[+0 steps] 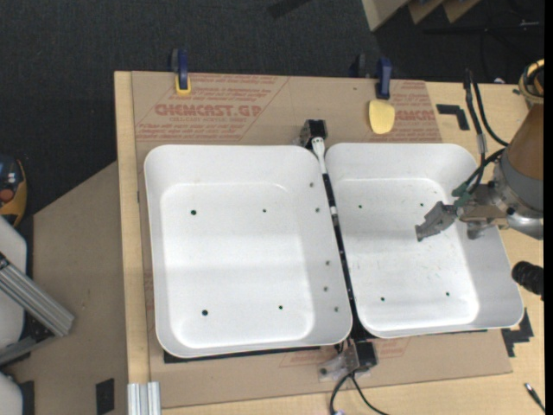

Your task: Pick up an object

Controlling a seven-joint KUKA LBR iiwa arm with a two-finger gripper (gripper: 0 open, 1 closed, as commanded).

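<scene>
Cables and a small black plug [361, 354] sit at the near edge of the bench [130, 197], right where the two bins meet. Up from there, the left bin [154, 232] lies wide and white, its floor marked by four dark dots. The right bin [406, 149] is where the action is: the arm [521, 175] reaches in over its right rim, and the claw [429, 225] hangs over the right half of the floor, pointing left toward the middle.

Is the claw spread or pressed together? From this slanted angle it cannot be told, and nothing can be seen gripped in it.

As for the thing to be picked, it cannot be made out. The floor below and to the left of the claw reads as plain white with small dots and faint specks. The one loose-looking item is a yellow lump [381, 116] on the bench beyond the far rim of the right bin, just under a blue clamp [384, 74]. It lies up and to the left of the claw, outside the bin, and may belong to the clamp.

Room to move looks generous. There is open floor to the left as far as the black strip [332, 223] between the bins, and the near rim is well apart. By the look of it, this try has nothing lined up beneath the claw.
</scene>
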